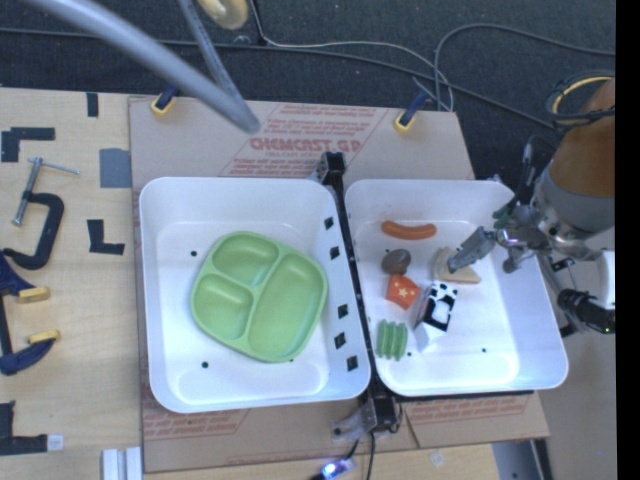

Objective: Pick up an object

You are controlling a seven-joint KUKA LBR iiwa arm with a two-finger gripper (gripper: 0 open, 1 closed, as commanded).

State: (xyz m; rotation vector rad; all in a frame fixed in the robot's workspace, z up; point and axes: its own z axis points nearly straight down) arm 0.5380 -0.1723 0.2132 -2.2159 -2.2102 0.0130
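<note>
Picking one clean target matters most here, and the beige wedge-shaped piece (455,267) is your likeliest candidate: it lies in the right bin (520,368), towards its far right part, just right of the grey stone-like lump (397,261) and near of the orange sausage (409,230). The end effector (466,256) hangs directly over that wedge, its tip at or just above the piece's top edge; you cannot tell from this slanted view whether it touches. Whether its fingers stand apart or together cannot be judged either, since they blur into one grey shape, and nothing shows clamped between them.

To do the step well, you should centre over the wedge before descending, because the black-and-white block (438,306) sits just near of it and the red cube (402,291) lies a little to the left; a skewed approach would likely nudge those instead. Come down straight, close only once the fingers straddle the piece, and lift slowly to check that it comes along.

Further out, the green ribbed piece (391,340) rests at the near left of this bin, and the green divided plate (260,295) lies in the left bin (160,268), well apart from the work.
</note>
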